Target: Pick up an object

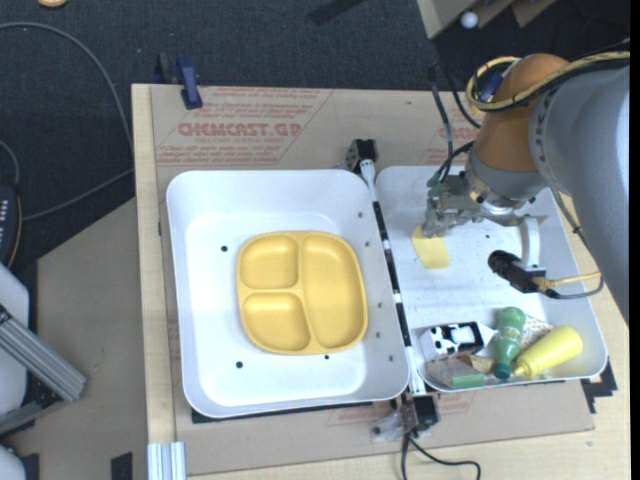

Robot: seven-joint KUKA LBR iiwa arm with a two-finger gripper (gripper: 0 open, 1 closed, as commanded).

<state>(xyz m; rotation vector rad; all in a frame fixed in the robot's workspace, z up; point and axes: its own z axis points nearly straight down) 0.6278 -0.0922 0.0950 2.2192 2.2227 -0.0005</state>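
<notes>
Near the right bin's (590,298) left edge, the pale yellow block (433,251) looks light and soft, best pinched across its sides; the pincer (440,220) directly above it, grip state untellable.

Even, soft overhead light here, both white bins (190,298) bright but not blown out, only faint shadows under the yellow tray (300,293) and the arm (590,138), the dark floor (70,118) going murky, the whole frame slightly soft and grainy, small items at lower right smeared.
</notes>
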